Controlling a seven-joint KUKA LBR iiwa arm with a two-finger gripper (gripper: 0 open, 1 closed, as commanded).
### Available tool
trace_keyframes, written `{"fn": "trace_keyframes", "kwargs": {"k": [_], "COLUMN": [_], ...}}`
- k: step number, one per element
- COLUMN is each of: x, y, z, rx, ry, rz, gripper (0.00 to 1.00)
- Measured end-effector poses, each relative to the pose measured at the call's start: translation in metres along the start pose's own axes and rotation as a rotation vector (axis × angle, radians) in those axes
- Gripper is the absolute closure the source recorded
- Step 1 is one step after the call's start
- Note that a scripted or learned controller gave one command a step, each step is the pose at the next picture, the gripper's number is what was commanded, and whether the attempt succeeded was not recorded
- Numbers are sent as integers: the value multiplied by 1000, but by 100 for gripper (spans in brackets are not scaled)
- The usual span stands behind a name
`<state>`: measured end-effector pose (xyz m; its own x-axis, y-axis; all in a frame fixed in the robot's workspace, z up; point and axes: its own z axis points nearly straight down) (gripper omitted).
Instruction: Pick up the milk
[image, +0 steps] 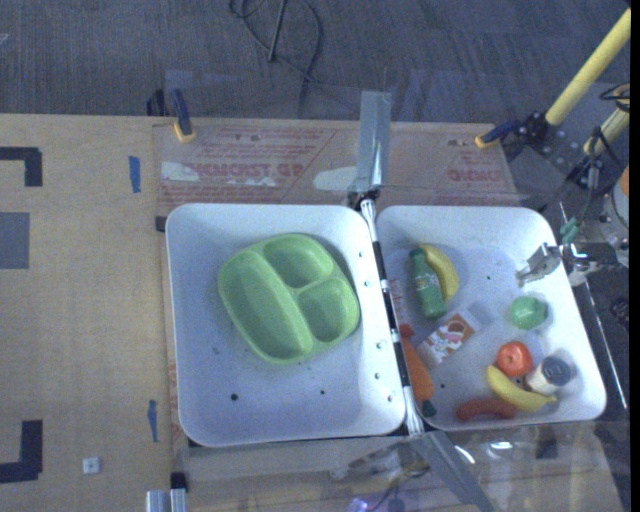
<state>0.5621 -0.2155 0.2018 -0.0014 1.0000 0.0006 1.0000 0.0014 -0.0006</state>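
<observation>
Two white bins (200, 400) sit on a tan bench (70, 330) marked with black corner shapes and blue tape strips. A lime-green divided plate (290, 296) contrasts with the left bin (the brightest patch there). The right bin (480, 225) holds a yellow banana (443, 270), green bottle (427, 283), white-and-red milk carton (449, 337), orange carrot (418, 374) and red tomato (513, 358).

A green divided plate (290, 297) is lying in the left bin (200, 400). In the right bin (480, 225), a green bottle (426, 284) is lying beside a banana (443, 270), with a carrot (418, 370), tomato (513, 358) and 2nd banana (517, 390) sitting nearer.
</observation>
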Motion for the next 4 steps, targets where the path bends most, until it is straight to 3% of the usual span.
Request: {"fn": "trace_keyframes", "kwargs": {"k": [1,2,3,4], "x": [80,138,128,132], "y": [21,45,-26,-45], "z": [97,17,18,-30], "rx": [0,-4,0,-4], "ry": [0,-2,0,-2], "rz": [-43,-371,-260,-456], "gripper": [0,0,0,0]}}
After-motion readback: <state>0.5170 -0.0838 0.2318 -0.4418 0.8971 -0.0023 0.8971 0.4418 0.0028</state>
